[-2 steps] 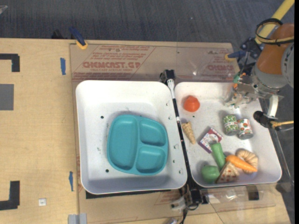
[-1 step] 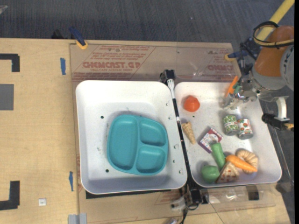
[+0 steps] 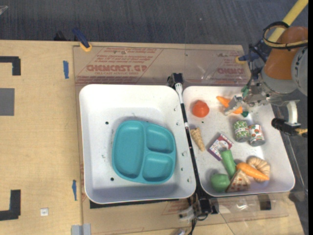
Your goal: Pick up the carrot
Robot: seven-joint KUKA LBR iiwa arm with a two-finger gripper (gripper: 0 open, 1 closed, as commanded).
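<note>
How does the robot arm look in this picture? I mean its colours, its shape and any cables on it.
The arm is rounded and grey, with an orange band above the wrist. A thin dark cable loops over that band. The gripper is a small metallic grey assembly, with some dark parts beside the wrist.

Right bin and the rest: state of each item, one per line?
Gripper: low in the right bin, on a small carrot.
Large carrot: lying flat, untouched.
Can: on its side.
Tomato: loose, apart.
Teal tray: flat in left bin.
</note>
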